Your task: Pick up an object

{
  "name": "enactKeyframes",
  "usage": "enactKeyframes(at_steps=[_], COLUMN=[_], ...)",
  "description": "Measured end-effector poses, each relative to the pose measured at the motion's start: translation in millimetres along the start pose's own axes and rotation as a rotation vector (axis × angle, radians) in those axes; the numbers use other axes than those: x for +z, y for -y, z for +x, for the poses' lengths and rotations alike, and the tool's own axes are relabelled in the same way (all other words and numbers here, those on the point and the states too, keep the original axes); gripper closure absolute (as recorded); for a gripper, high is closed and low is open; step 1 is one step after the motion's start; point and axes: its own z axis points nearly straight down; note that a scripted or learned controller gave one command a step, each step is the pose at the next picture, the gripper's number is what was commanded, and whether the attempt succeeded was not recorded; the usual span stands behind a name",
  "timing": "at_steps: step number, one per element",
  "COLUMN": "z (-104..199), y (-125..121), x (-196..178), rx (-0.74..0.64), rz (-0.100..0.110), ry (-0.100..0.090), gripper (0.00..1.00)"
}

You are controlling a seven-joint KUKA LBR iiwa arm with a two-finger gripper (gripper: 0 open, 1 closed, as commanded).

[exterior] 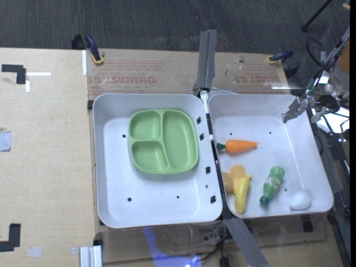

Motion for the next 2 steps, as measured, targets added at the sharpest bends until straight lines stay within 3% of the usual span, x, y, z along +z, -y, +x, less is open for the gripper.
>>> enactKeyframes(at_steps=[1, 2], z=[-12.0, 45.6], y=[-2.3, 35.4], x=[30.9, 110.0], rx=[0.297, 0.205], rz=[0.003, 0.001], ry=[0.000, 0.000], gripper=[0.00, 0.00])
